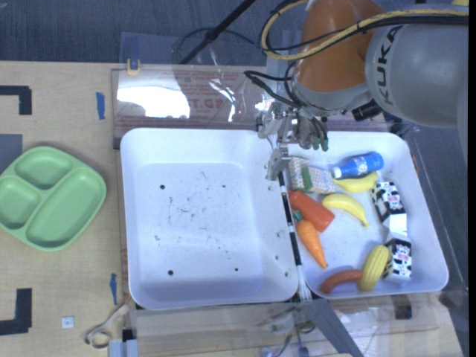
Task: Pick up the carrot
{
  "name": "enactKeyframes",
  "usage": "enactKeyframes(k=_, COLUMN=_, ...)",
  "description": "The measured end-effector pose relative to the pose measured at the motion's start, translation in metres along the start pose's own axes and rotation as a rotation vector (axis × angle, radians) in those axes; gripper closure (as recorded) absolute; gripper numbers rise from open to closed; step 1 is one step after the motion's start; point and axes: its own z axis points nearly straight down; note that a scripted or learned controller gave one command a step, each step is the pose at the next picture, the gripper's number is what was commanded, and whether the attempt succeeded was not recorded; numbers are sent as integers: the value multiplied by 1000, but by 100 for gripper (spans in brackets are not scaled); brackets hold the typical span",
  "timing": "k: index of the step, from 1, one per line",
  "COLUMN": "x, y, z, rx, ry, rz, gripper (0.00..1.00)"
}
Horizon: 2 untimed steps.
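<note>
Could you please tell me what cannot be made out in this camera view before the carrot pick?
- Gripper: finger state, too small and cluttered in the camera view.
- Carrot: its top end, crowded by the red pepper.
- Packet: label, too blurred.
- Arm: cut off by the right edge.

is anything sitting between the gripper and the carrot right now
Yes. The gripper hangs at the right bin's upper-left corner. Between it and the carrot lies a red pepper, which touches the carrot's top end.
</note>
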Motion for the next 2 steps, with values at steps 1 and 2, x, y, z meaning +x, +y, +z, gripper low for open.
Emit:
enactKeyframes(k=1, x=-2, y=0, z=-13, rx=-5, ry=-10, rz=2, gripper=100)
enactKeyframes(k=2, x=-3, y=-63, z=-59, rx=2, ry=-1, rz=112, gripper=100)
